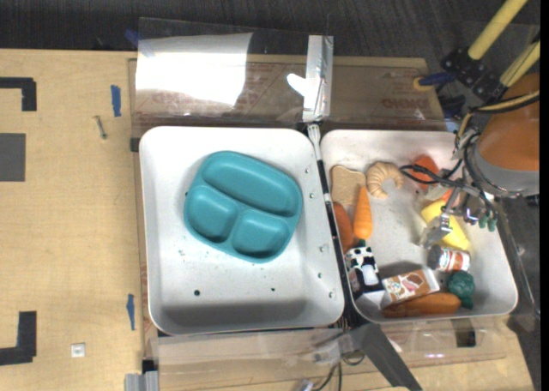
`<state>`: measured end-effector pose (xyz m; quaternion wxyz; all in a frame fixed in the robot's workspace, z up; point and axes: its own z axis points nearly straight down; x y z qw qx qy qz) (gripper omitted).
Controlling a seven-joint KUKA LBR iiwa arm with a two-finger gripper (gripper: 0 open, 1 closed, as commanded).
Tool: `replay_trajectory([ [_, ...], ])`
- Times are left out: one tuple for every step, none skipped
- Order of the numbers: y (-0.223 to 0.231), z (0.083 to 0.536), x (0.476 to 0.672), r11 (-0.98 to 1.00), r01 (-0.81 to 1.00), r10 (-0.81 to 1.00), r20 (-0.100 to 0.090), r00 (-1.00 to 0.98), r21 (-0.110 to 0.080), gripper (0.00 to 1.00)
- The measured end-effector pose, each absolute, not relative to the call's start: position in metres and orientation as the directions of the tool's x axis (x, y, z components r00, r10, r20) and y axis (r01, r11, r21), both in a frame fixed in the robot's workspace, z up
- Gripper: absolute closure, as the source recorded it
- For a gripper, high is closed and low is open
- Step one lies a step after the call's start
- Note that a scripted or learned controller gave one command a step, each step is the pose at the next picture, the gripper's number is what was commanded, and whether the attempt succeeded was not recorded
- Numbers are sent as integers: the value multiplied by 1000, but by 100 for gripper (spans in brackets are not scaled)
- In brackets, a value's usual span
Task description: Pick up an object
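1. On the bench, two shallow white bins are seen side by side: the left bin (163, 209) and the right bin (506, 291).
2. A teal divided tray (243, 203) is seen lying in the middle of the left bin, with its three compartments facing up.
3. A heap of toy food is held in the right bin. A slice of bread (345, 182) lies at its far left corner, with a croissant (383, 177) just to the right of it.
4. An orange carrot (363, 213) is laid lengthwise near the bin's left wall, beside another orange piece (343, 225) whose kind cannot be told.
5. A black-and-white object (362, 266) is seen at the near left of the right bin, touching a small carton (407, 285). A second carrot-like piece (425, 303) lies along the near wall, and a green item (462, 286) is placed at its right end.
6. A yellow object (448, 213) and a small red-labelled can (452, 259) are found toward the right side of the bin.
7. The arm's orange band (513, 142) is seen at the right edge, above the right bin's far right part. The gripper (446, 225) is lowered over the yellow object, amid dark cables.
8. Whether the gripper is spread or pressed together cannot be told, and nothing can be made out between its tips.
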<state>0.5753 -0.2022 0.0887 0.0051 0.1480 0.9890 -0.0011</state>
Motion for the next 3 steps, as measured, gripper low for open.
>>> replay_trajectory([
  [-200,102,580,957,289,289,-24,-957,1,100],
  [-165,237,561,936,352,352,-21,-936,3,100],
  [-165,230,558,935,353,353,-6,-935,1,0],
])
